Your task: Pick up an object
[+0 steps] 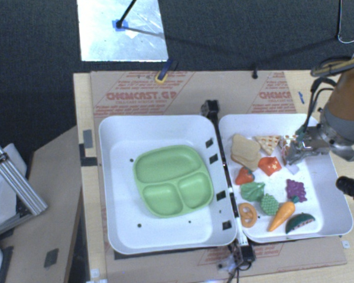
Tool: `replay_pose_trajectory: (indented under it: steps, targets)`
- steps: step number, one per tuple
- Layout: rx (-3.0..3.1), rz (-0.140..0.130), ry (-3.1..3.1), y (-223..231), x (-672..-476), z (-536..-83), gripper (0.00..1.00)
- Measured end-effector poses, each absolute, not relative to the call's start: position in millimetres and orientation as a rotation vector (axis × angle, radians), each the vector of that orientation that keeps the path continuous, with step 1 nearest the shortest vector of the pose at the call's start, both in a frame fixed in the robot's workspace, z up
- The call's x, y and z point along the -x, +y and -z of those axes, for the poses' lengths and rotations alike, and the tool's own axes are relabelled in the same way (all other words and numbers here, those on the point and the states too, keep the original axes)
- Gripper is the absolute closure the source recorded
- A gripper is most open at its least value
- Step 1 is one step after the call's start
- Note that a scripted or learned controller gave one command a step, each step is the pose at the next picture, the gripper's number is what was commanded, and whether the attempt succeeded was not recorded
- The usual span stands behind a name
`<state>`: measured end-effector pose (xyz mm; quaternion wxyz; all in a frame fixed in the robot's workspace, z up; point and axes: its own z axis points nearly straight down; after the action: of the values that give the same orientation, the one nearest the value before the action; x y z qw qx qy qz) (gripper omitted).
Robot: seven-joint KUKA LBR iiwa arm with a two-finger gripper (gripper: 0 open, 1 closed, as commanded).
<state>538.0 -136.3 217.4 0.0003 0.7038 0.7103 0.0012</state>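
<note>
Gripper (291, 152) low in right bin (335, 177), beside red toy piece (270, 165) and pizza slice (270, 142). Fingers: state not resolvable, cannot tell. Nothing visibly held. All toy food lying in right bin; green tray (173, 179) in left bin (115, 141). Judgement: pick not yet done; grasp and lift remain.

In the right white bin (340, 203) lies a scatter of small plastic toy foods. A tan bread slice (244, 151) sits at the upper left, a pale triangular pizza wedge (270, 143) beside it. Below them lie a red-orange pepper piece (269, 165) and a red strawberry (244, 176). Lower down are green leafy broccoli (253, 191), a bumpy green fruit (269, 204), purple grapes (295, 189), a brown pretzel (247, 213), an orange carrot (281, 216) and a watermelon slice (300, 222).
</note>
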Motion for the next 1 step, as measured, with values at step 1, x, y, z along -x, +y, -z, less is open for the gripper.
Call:
replay_pose_trajectory:
  steps: [1]
  targets:
    - [-2.210, -0.004, 2.231, -92.3, -557.9, -229.1, 1.00]
